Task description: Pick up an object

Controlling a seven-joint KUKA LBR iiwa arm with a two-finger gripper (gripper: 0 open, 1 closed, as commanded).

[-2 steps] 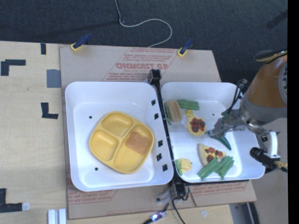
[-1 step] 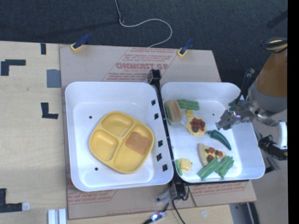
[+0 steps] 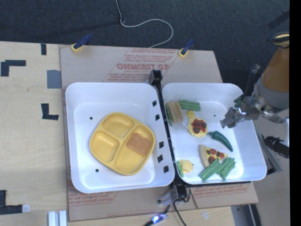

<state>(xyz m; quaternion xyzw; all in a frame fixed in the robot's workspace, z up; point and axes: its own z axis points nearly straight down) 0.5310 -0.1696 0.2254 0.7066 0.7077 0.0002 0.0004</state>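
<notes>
Left bin (image 3: 80, 102): glossy yellow sectioned plate (image 3: 122, 143) carrying a flat tan slab (image 3: 139, 144). Right bin (image 3: 244, 145): moulded toy foods in the frame's lower right, including a pizza wedge (image 3: 210, 153), a curved green chilli (image 3: 220, 139) and ribbed green pods (image 3: 217, 168). Arm entered from the right, wrist angled down-left; claw (image 3: 231, 118) hovered over the bin's right part, grasping nothing visible, finger state impossible to tell.

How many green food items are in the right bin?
3: one bean at the back by the bun, a pepper mid-right, pea pods at the front. None look hidden.
</notes>
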